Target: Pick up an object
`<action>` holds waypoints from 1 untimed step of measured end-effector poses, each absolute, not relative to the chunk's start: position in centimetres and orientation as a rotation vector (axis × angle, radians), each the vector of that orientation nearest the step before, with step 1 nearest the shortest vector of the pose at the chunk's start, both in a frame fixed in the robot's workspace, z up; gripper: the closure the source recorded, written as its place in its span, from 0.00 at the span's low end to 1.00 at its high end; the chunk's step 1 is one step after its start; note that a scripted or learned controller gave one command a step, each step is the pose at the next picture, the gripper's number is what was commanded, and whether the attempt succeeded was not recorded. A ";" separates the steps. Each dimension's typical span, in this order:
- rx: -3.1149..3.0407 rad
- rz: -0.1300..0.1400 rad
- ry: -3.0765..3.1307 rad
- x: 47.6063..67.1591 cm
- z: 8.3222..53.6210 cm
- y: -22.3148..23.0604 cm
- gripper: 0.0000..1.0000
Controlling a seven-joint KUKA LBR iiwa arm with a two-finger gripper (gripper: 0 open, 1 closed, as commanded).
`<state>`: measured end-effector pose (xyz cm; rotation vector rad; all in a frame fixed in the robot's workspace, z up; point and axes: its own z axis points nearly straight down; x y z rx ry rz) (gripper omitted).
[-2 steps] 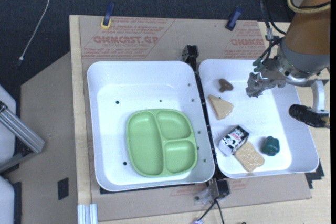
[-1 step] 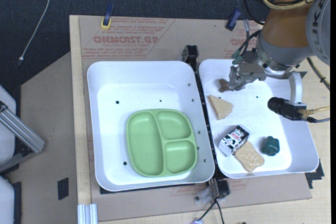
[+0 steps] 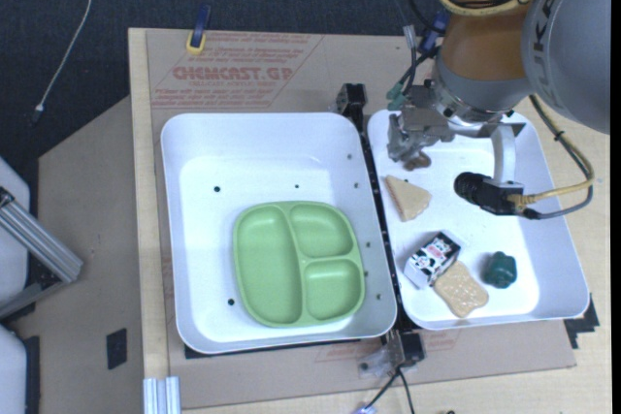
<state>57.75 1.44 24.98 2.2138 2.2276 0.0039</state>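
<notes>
My grey two-finger gripper (image 3: 411,148) hung low over the far left corner of the right-hand shallow white bin (image 3: 555,208), just beside the black divider between the 2 bins. From this angle I could not tell how far apart it stood, and I saw nothing caught in it.

The nearest piece to me was the pale tan wedge of toast-shaped plastic (image 3: 408,199), lying flat on the bin floor just in front of my gripper, close but apart from it. Farther toward the front edge lay the small black-and-white printed carton (image 3: 431,259), tilted, and touching it the tan cracker-like slab (image 3: 460,290). The dark teal rounded lump (image 3: 501,269) sat near that slab, to its right. A black cylindrical fitting with a yellow cable (image 3: 488,192) hung over the middle of the bin.

In the left-hand white bin (image 3: 194,199) lay the light green 3-compartment plastic tray (image 3: 296,262), well apart from me.
</notes>
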 end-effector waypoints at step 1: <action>2.214 0.004 2.228 58.4 25.3 6.5 1.00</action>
